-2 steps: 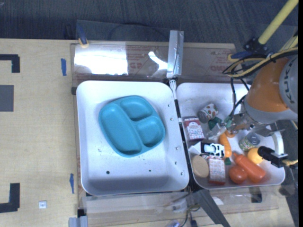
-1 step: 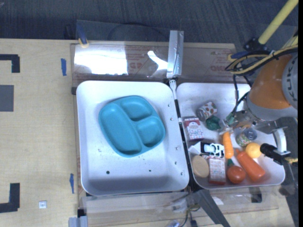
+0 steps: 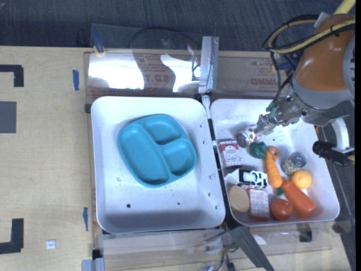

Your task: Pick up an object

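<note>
Reaching in from the right, the gripper [image 3: 252, 134] hangs low over the right bin [image 3: 330, 174], its tip at a small silver can [image 3: 244, 138]; whether it pinches the can or merely touches it, I cannot tell. Left bin [image 3: 107, 151] holds a blue divided plate [image 3: 157, 148]. Below the tip lie a long orange carrot [image 3: 273, 169], a red packet [image 3: 230, 153], a red tomato [image 3: 281, 209], a yellow lemon [image 3: 302, 179] and a small green piece [image 3: 258, 149], perhaps a toy vegetable.
</note>
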`<action>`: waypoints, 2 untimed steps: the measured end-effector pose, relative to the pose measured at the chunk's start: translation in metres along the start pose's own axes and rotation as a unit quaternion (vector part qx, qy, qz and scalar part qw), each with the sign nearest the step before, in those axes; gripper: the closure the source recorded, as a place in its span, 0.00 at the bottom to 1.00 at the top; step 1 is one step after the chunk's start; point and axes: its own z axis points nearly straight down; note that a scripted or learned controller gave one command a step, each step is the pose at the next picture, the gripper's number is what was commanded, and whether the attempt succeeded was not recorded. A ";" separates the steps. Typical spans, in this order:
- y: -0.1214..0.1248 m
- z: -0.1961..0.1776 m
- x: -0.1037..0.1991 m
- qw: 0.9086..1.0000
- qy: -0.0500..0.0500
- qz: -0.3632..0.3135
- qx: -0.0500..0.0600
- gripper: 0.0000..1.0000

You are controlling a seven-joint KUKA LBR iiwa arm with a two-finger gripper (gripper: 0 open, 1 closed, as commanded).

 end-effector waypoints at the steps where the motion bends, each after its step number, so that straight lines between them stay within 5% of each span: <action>1: -0.003 0.005 -0.001 1.000 0.001 0.002 0.005 0.00; 2: -0.023 0.132 -0.048 0.999 -0.001 0.036 0.003 0.00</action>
